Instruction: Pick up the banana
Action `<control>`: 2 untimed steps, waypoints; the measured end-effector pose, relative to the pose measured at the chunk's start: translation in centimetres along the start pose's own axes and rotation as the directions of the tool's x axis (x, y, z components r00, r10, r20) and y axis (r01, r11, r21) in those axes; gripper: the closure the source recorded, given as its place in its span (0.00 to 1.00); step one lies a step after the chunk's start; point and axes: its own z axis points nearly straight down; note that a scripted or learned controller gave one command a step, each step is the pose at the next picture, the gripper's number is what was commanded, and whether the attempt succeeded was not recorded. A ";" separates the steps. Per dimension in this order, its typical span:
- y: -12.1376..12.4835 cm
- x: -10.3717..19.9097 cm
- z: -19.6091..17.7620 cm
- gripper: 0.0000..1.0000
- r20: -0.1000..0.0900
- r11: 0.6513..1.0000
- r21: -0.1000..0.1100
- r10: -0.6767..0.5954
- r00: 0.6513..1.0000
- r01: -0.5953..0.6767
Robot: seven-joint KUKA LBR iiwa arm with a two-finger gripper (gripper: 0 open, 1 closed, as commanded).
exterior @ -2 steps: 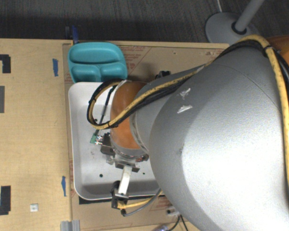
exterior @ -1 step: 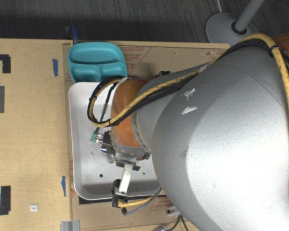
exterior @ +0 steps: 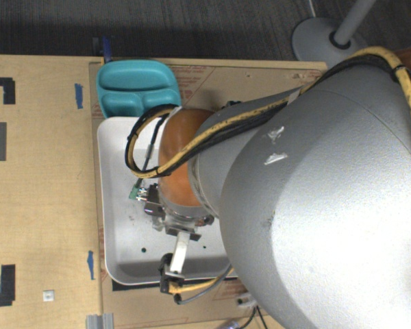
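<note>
My grey arm, with its orange band, reaches in from the right and fills most of the view. The gripper points down into the left white bin, over its middle right. The wrist housing sits on top of it and covers what is below. The arm hides the right half of this bin and whatever lies under it. The bare bin floor to the left of the gripper shows a few small dark specks.
A teal plastic container rests at the far edge of the white bin. Cardboard-coloured bench surface with blue tape marks spreads to the left. A grey stand base stands on the dark floor beyond.
</note>
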 end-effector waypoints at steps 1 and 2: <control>0.0 0.1 -1.0 1.00 -0.001 1.000 0.000 0.000 1.000 0.000; 0.0 0.1 -2.0 1.00 -0.001 1.000 0.001 -0.001 1.000 0.001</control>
